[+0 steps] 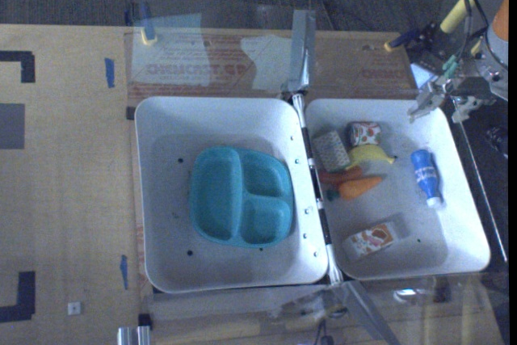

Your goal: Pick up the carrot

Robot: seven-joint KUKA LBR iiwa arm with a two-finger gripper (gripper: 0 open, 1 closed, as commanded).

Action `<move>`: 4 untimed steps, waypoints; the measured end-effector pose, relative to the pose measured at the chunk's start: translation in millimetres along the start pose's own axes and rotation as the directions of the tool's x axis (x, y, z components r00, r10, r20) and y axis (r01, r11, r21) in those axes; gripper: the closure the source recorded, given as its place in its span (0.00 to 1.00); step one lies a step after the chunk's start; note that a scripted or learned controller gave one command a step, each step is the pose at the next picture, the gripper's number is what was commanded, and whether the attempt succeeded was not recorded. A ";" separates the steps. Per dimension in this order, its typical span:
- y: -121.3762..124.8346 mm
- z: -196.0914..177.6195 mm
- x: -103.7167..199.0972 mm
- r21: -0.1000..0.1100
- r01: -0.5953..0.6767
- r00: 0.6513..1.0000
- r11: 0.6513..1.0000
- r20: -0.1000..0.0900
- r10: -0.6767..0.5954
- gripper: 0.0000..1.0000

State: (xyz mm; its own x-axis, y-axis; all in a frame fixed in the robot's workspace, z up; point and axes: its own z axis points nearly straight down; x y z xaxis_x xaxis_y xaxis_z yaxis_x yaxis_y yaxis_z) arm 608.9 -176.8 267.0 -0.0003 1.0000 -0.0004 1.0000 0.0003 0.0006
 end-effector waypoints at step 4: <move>15.0 60.1 109.6 -0.001 0.091 0.996 0.996 0.000 -0.091 1.00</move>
